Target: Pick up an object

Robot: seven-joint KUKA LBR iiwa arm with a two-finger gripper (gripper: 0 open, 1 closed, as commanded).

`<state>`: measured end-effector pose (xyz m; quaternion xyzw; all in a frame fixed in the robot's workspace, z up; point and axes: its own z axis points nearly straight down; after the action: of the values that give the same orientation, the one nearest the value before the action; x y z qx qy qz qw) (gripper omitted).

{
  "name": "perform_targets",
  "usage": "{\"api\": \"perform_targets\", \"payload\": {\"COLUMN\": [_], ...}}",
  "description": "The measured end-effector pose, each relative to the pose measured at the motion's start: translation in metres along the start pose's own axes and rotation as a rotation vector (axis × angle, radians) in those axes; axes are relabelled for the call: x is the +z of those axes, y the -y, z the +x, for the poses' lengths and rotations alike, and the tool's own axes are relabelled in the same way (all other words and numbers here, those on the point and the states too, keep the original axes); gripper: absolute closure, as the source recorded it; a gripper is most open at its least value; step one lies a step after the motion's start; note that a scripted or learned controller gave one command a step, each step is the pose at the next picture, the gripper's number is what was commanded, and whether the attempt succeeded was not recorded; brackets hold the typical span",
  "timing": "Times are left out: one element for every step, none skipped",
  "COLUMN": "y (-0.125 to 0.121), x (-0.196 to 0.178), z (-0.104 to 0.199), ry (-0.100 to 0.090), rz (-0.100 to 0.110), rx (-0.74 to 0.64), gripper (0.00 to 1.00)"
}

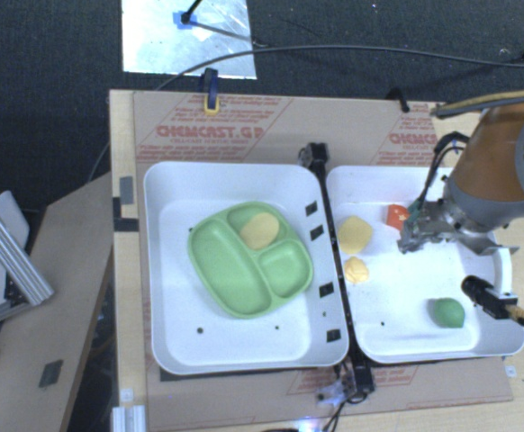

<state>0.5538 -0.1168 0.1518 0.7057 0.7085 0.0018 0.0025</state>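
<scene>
You get bright, even overhead light; the white bins (pixel 244 196) nearly wash out. A foil sheet (pixel 188 25) at far left glares strongly. Shadows stay faint and short. Focus is soft throughout, slightly grainy over the dark floor (pixel 37 61).

The grey arm (pixel 505 174) enters from the three o'clock side of the view, its bulky rounded body filling the upper right, with the orange band (pixel 492 151) wrapped across it toward twelve o'clock. From that mass the wrist tapers toward nine o'clock and slightly down, ending in the gripper (pixel 412 234), a dark metallic cluster pointing toward eight o'clock. Black cables loop along the wrist's twelve o'clock side, just above the gripper.
</scene>
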Motion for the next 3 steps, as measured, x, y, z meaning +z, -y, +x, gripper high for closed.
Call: {"api": "perform_targets", "payload": {"y": [0.002,0.0,-0.002], "x": [-0.051,-0.091,-0.078], "z": [0.009,0.009,0.061], "ry": [0.0,0.0,-0.003], "rz": [0.0,0.0,0.005], "rx": [-0.001,-0.001,-0.006], "gripper": [1.0,1.0,1.0]}}
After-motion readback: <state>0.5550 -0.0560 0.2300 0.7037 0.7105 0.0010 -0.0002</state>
